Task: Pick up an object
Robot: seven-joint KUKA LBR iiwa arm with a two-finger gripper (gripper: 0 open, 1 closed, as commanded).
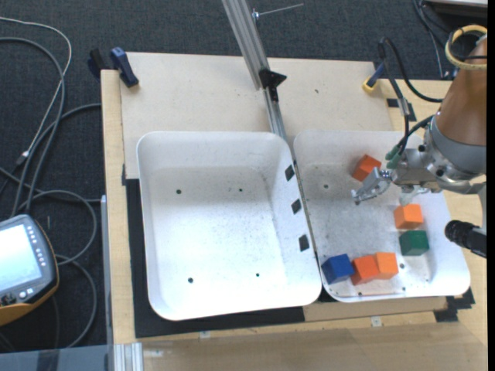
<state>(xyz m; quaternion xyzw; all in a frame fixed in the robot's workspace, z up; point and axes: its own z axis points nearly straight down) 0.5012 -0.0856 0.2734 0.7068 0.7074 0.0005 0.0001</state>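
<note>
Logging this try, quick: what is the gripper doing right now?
Gripper: above the right bin, beside the orange block; nothing seen between its fingers.

A robotics lab is being shown. A wooden desk (201,91) is being carried by dark carpet (155,10), with loose cables (35,114) lying beside it. An aluminium pole (246,33) is rising over two white bins (155,161), and a handheld control pendant (23,265) is resting at the left edge.
</note>
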